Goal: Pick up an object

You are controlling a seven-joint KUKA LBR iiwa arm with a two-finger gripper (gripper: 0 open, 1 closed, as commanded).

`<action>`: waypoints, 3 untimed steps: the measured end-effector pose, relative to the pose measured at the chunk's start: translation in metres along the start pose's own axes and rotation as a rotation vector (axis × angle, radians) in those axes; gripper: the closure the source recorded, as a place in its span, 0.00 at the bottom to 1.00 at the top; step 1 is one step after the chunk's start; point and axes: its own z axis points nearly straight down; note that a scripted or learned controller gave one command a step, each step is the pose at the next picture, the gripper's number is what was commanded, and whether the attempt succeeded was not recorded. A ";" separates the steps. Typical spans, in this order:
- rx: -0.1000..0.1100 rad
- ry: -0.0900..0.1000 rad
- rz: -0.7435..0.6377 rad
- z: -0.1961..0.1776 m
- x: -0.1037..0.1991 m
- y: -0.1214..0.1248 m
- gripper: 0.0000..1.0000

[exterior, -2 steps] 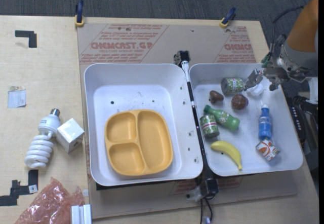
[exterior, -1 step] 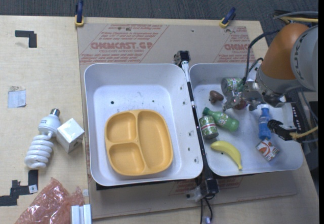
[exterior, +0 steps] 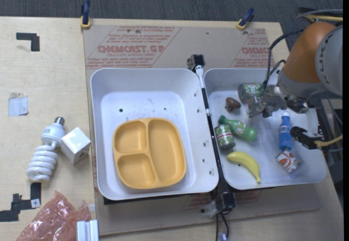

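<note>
My gripper (exterior: 257, 107) hangs low over the upper middle of the right bin (exterior: 305, 180), reaching in from the right. A green-labelled can (exterior: 249, 91) lies just above it, touching or nearly so. A small brown object (exterior: 233, 103) sits to its left. Below it lie a green bottle (exterior: 240, 128) and a small can (exterior: 224, 137). A banana (exterior: 245, 164) rests near the bin's front. A blue bottle (exterior: 284, 134) and a red-and-white can (exterior: 287, 161) lie at the right, under the arm.
The left bin (exterior: 103, 92) holds a yellow divided plate (exterior: 149, 152). On the bench to the left lie a spiral light bulb (exterior: 43, 154), a white cube (exterior: 76, 145) and a red mesh bag (exterior: 54, 218).
</note>
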 end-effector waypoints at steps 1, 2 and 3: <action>0.001 0.001 -0.004 -0.085 0.027 0.017 1.00; 0.002 0.001 -0.003 -0.096 0.085 0.037 1.00; 0.003 0.001 -0.004 -0.110 0.145 0.027 1.00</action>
